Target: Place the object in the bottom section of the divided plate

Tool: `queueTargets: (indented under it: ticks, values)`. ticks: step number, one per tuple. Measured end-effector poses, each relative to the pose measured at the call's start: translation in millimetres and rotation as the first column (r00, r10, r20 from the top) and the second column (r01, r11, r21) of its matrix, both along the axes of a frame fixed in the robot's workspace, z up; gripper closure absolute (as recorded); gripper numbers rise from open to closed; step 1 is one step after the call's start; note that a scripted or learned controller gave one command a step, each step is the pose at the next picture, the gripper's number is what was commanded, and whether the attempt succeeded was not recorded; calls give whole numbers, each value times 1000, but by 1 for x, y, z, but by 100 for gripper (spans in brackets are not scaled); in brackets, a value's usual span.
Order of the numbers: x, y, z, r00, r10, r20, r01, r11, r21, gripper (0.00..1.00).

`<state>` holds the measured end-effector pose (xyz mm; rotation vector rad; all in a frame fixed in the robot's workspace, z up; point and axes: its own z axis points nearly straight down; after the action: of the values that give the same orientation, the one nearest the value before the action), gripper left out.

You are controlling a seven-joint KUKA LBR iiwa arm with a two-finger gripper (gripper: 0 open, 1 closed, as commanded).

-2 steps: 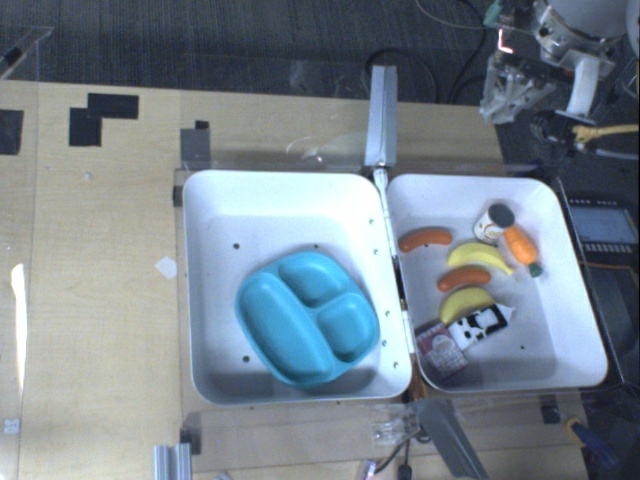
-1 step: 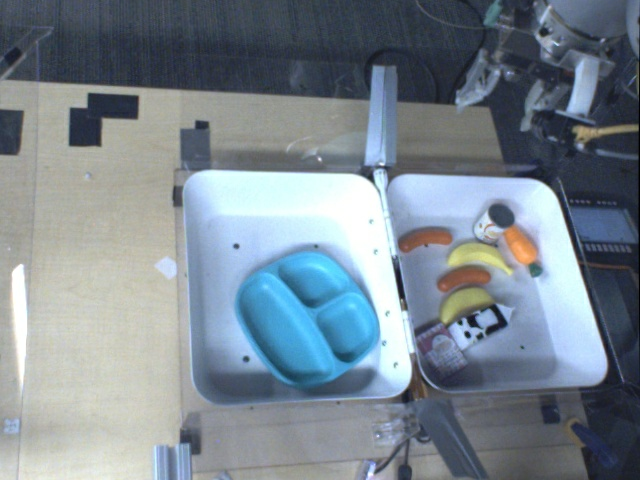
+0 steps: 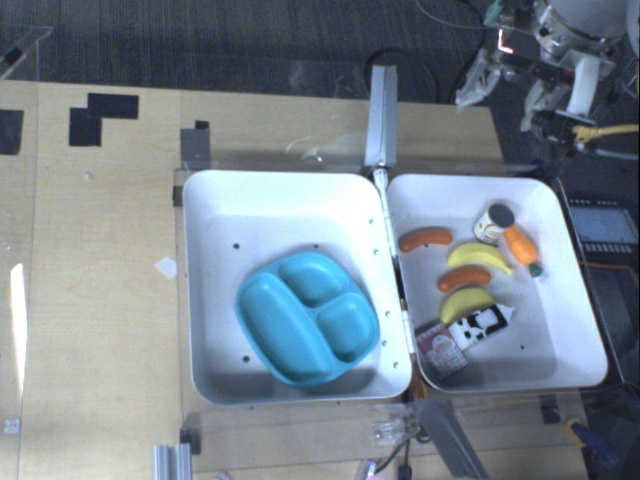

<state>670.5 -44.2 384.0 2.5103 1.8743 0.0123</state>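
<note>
A blue divided plate (image 3: 305, 318) lies in the left bin (image 3: 215, 268), with one long section at its lower left and two smaller ones at its upper right. The right bin (image 3: 560, 298) holds several toy foods: a red sausage (image 3: 425, 238), a yellow banana (image 3: 478, 258), an orange sausage (image 3: 465, 279), a second banana (image 3: 464, 304), a carrot (image 3: 521, 246), a small round jar (image 3: 491, 222), a black-and-white block (image 3: 484, 324) and a dark packet (image 3: 440, 346). My gripper (image 3: 555, 103) hangs high at the top right, beyond the right bin's far edge, with nothing seen in it.
A metal post (image 3: 381, 118) stands at the back, on the divider between the two bins. Cables (image 3: 450, 3) trail on the dark floor behind the bench. A wooden bench top (image 3: 90, 298) extends to the left of the bins.
</note>
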Motion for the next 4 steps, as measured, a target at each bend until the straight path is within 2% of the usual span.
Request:
queueTargets:
  ticks: [1,2,3,4]
  values:
    - [-55,66,-39,1000,6,-8,-6,1000,3,0]
    - [-104,128,-33,996,-91,-8,91,996,4,0]
    - [-103,129,-22,996,-89,-6,89,996,6,100]
    - [-89,181,-137,960,-281,-12,281,960,3,100]
